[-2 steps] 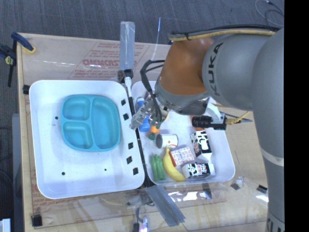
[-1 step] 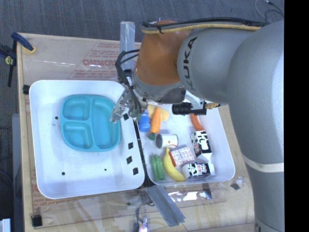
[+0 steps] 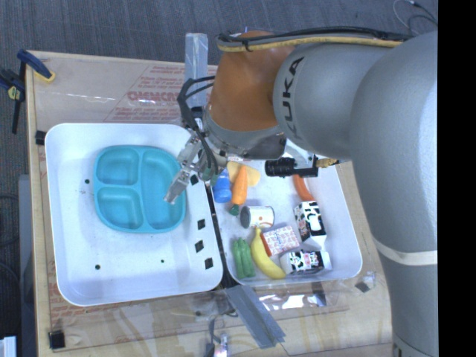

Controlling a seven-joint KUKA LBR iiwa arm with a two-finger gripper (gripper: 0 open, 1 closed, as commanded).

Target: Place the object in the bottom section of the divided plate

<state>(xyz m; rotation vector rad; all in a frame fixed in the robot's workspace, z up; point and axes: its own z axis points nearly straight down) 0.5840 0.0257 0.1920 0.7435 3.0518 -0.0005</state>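
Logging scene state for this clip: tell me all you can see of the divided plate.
The plate is light blue, plastic-looking, a rounded square with three sections, all bare. It lies flat in the left bin, slightly up from centre. The gripper hangs over its right edge with nothing visible between its fingers; whether it touches the plate cannot be told.

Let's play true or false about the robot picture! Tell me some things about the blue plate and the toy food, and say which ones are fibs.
1. The blue divided plate sits in the left bin. True.
2. A banana lies on the plate. False: it lies in the right bin, beside the green pepper.
3. The gripper is over the plate's right edge. True.
4. The plate is red. False: it is light blue.
5. The carrot is in the right bin. True.
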